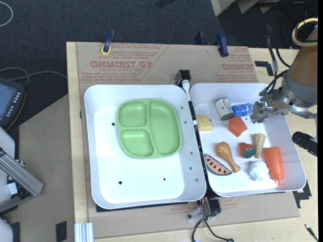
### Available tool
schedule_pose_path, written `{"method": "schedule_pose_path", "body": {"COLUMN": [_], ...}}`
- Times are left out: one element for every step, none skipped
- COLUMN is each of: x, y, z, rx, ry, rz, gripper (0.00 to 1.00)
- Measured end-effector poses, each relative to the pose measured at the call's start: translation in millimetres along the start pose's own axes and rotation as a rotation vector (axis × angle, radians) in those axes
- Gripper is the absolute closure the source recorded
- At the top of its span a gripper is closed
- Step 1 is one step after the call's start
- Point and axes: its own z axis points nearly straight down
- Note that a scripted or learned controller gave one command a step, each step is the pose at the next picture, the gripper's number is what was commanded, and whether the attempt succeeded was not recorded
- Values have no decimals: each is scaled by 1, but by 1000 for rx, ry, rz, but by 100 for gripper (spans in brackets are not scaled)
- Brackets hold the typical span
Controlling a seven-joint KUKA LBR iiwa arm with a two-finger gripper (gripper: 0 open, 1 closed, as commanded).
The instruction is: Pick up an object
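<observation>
The right bin holds several toy foods. A grey can and a blue bottle lie near its back. A red block sits in front of them, and a yellow cheese block lies by the left wall. Further forward are a drumstick, a watermelon slice, an ice cream cone, an orange carrot and a white lump. My gripper hangs low over the bin's back right, just right of the blue bottle and above the cone.
A green divided plate lies in the left bin. A black divider with clamps runs between the bins. The grey arm comes in from the right, over the right bin's far corner.
</observation>
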Motion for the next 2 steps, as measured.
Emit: {"method": "schedule_pose_path", "body": {"x": [0,51], "y": [1,-18], "z": [-19,-29], "rx": [4,11], "ry": [1,6], "rz": [1,-3], "gripper": [100,100]}}
